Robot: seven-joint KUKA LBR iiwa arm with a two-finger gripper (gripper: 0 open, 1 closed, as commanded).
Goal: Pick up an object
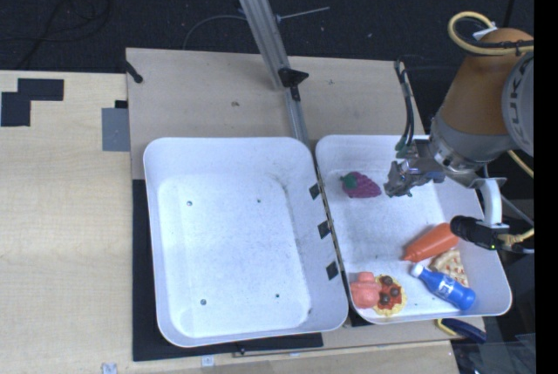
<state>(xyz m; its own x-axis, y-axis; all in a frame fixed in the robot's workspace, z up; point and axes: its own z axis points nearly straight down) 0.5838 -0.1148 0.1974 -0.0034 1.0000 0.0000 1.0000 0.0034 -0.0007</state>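
Right bin (pixel 384 150): claw (pixel 399 186) low, just beside purple grapes (pixel 361 185).

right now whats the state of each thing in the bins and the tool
tool: low over the right bin, beside the purple grapes
purple grapes: lying loose, not gripped
orange carrot: lying flat
blue bottle: on its side
waffle: flat, partly under the bottle
pizza slice: flat in the right bin
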